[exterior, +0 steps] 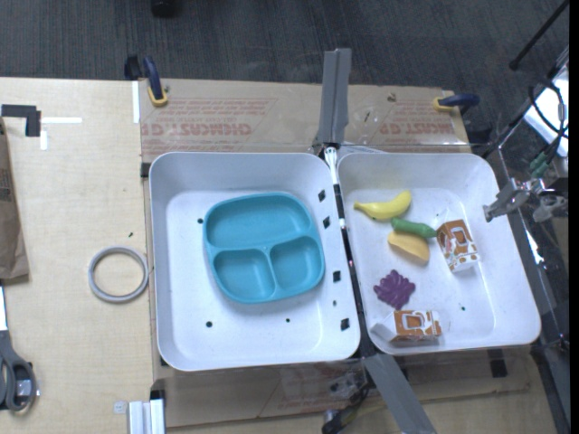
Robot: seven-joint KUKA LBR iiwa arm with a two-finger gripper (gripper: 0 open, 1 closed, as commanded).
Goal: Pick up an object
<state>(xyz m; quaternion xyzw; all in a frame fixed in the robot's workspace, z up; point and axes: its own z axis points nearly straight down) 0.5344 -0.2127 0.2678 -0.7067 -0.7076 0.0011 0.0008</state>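
Right bin (507, 251): banana (384, 206) at 12 o'clock of the cluster, long axis 9-to-3; two cartons (457, 245) at 3 and 6. Tool (516, 197) at 3 o'clock rim, nearest carton; opening: cannot tell.

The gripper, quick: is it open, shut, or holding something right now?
Gripper: cannot be told from the camera view. It sits at the right bin's right rim, with nothing seen between its tips.
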